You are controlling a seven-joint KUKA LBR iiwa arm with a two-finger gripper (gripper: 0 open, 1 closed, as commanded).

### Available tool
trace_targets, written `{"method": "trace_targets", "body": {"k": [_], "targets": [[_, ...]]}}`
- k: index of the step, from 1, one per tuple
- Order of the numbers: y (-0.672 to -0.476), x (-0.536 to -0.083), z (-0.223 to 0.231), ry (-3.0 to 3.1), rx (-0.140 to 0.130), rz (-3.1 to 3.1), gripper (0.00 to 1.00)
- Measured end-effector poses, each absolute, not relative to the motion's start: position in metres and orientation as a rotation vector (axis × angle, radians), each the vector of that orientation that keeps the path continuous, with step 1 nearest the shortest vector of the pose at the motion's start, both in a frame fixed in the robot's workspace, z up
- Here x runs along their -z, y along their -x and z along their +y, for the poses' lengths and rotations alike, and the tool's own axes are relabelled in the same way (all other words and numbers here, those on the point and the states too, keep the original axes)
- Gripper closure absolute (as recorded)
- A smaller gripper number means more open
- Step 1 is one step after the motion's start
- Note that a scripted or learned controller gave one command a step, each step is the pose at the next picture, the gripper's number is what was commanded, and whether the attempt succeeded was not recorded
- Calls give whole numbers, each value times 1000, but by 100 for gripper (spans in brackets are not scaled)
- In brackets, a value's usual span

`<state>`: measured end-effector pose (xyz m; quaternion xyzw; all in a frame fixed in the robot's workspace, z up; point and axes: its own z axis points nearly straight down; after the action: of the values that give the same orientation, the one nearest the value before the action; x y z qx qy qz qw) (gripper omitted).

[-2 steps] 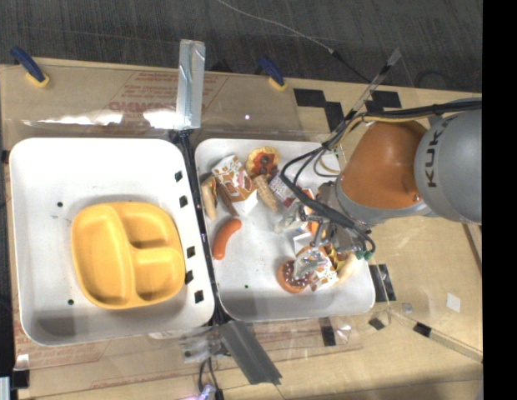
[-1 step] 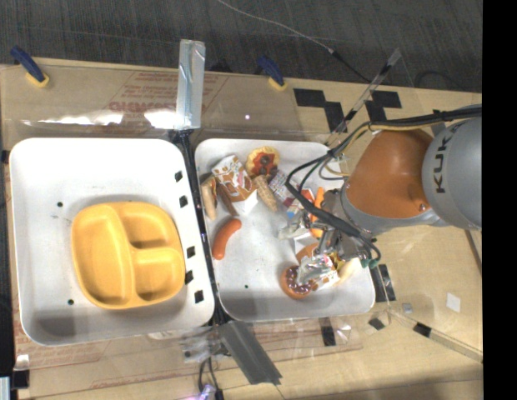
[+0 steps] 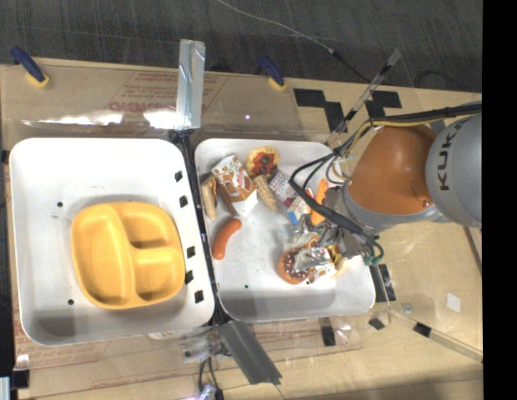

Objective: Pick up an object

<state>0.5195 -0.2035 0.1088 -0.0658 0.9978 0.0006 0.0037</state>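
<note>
The right bin (image 3: 258, 294) holds a pile of toy food: a red sausage (image 3: 225, 237), a hot dog bun (image 3: 209, 197), a pizza slice (image 3: 263, 161), a small carton (image 3: 229, 174) and several smaller pieces. My gripper (image 3: 315, 255) reaches down into the right side of that bin, over a round doughnut-like piece (image 3: 290, 269) and mixed bits. The orange band (image 3: 394, 172) and cables hide most of the wrist, and the fingers are lost in the clutter.
A yellow divided tray (image 3: 127, 254) lies in the left bin (image 3: 42, 165). A metal clip (image 3: 191, 82) stands at the back between the bins. Cables (image 3: 325, 207) loop from the arm over the right bin's edge.
</note>
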Motion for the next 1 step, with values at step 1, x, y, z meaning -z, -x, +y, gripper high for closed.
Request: {"method": "trace_targets", "body": {"k": [1], "targets": [[-526, -216, -181, -160, 3, 3130, 100]]}}
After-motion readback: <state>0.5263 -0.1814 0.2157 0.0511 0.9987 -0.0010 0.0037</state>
